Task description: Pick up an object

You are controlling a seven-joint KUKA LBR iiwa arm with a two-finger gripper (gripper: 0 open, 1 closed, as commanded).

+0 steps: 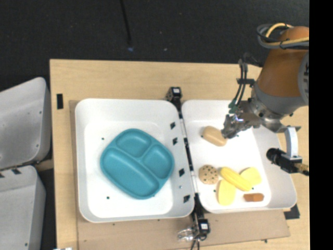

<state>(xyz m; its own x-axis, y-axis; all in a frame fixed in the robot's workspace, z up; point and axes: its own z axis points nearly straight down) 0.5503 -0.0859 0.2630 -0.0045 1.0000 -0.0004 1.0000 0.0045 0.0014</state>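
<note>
In the right bin (270,191): tan bread roll (213,136) at upper left, gripper (230,127) touching its right end, finger state unclear. Lower down: speckled round cookie (208,174), glossy yellow banana (234,178), two more yellow pieces (227,192), small orange-brown sausage (253,197). In the left bin (86,139): teal plastic tray (136,162), three compartments, rounded, lying at a slant.
</note>
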